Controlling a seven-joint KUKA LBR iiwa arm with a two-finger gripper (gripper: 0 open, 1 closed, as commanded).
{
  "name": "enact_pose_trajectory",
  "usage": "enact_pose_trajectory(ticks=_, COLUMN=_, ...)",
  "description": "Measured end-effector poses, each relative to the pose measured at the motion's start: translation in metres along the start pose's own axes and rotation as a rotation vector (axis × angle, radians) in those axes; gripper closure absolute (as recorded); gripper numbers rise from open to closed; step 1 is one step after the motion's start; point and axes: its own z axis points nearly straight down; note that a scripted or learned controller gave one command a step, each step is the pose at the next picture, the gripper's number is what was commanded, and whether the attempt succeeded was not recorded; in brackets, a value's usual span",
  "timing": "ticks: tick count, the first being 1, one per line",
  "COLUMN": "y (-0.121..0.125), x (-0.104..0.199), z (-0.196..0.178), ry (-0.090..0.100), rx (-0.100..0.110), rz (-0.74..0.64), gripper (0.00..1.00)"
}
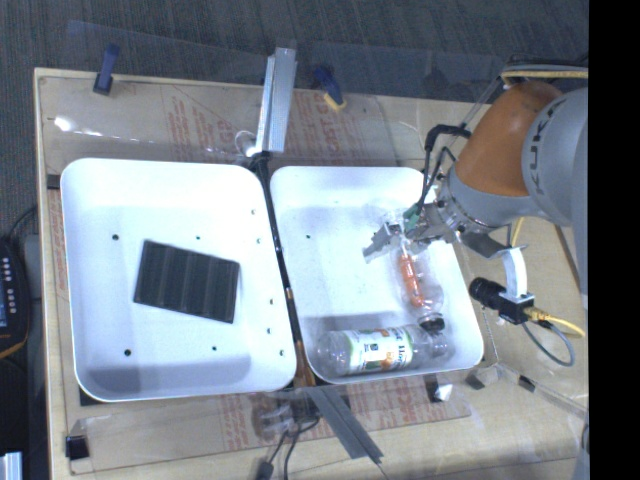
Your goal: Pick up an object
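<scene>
Two shallow white plastic bins are seen side by side on a pale wooden tabletop (150, 423). In the left bin (90, 198) a flat dark ribbed rectangular panel (188, 281) lies slightly askew near the middle of the floor. In the right bin (320, 208) a clear plastic bottle with a green-and-white label (382, 350) lies on its side along the near wall, its dark cap pointing toward the bin's right corner. A smaller clear plastic bottle with orange contents (415, 283) lies lengthwise just above it, near the right wall, apart from the larger bottle. The grey arm with the orange band (515, 158) is reached in from the right, and its hand (392, 236) is positioned low over the right bin, just beside the upper end of the orange bottle. Whether the hand is open or closed cannot be told, and whether it touches the orange bottle cannot be made out. A black cable connector (495, 298) is seen hanging beside the bin's right rim.
</scene>
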Motion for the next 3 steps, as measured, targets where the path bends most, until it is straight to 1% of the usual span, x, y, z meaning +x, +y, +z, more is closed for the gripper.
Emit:
enact_pose_trajectory(ticks=1, y=0.0008, x=0.0001, z=-0.0105, ry=0.0, rx=0.001, rz=-0.004, gripper=1.0)
enact_pose_trajectory(ticks=2, y=0.0007, x=0.0, z=-0.0105, ry=0.0, rx=0.001, rz=-0.004, gripper=0.0)
enact_pose_trajectory(ticks=3, y=-0.0041, x=0.0006, z=-0.0124, ry=0.004, rx=0.006, rz=-0.123, gripper=0.0)
